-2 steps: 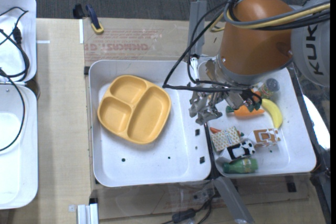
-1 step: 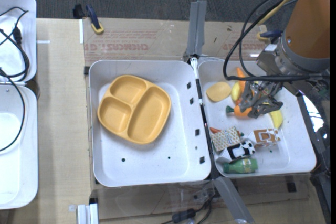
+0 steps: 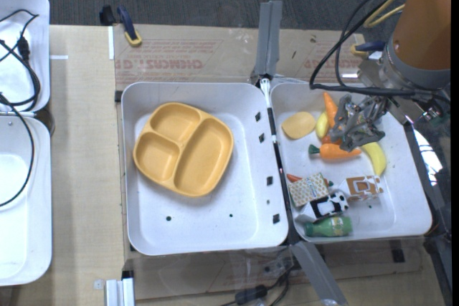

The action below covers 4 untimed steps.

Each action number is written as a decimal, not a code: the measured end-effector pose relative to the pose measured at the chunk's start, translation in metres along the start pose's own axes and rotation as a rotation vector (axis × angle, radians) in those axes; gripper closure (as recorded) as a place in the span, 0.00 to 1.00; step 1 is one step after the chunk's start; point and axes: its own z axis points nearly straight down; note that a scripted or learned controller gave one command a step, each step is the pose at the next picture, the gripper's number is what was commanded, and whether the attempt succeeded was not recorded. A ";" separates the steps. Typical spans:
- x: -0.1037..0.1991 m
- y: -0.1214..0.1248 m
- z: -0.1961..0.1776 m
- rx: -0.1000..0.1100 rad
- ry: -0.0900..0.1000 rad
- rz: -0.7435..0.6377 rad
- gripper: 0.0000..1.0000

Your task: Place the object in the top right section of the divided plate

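Plate [image 3: 183, 148] lies yellow-orange and three-sectioned in the left bin [image 3: 140, 226].

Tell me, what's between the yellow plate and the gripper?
In the camera view, bare white bin floor, the two bins' touching rims, then a pale yellow toy lie between the plate and gripper.

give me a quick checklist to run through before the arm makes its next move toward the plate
1. Divided plate sits flat in the left bin: ok.
2. Plate sections are free of items: ok.
3. Gripper is over the toys in the right bin, above the carrot: ok.
4. Object secured in gripper: cannot tell.
5. Banana and other toys lie apart from the plate: ok.
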 end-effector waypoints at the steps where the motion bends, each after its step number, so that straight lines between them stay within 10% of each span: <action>1: -0.011 0.072 0.102 -0.002 0.002 -0.276 1.00; 2: -0.040 0.119 0.110 -0.002 0.000 -0.678 1.00; 3: -0.072 0.209 0.041 -0.002 -0.001 -0.839 1.00; 4: -0.040 0.157 0.086 -0.003 0.001 -0.871 1.00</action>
